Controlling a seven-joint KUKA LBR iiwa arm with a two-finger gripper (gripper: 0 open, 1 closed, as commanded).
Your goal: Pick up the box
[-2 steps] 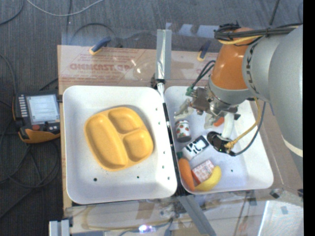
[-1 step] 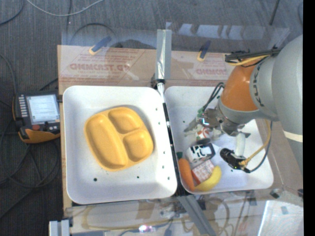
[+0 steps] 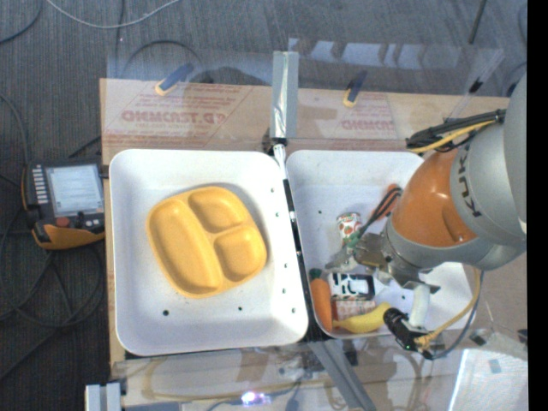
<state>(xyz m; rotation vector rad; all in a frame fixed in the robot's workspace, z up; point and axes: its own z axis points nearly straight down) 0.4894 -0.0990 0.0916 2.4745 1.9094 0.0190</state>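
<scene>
While left bin (image 3: 128, 315) holds yellow tray (image 3: 208, 240), right bin (image 3: 318, 174) holds box (image 3: 352, 285), banana (image 3: 362, 319), carrot (image 3: 321, 303); hand (image 3: 370, 259) state unclear.

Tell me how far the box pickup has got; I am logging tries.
Done: the arm has reached into the right bin, with the claw low over the box. In hand: nothing clearly. Left: gripping and lifting the box, which lies by the carrot and banana.

Glossy yellow plastic tray (image 3: 208, 240) lies in a smooth white plastic bin (image 3: 137, 315).
</scene>
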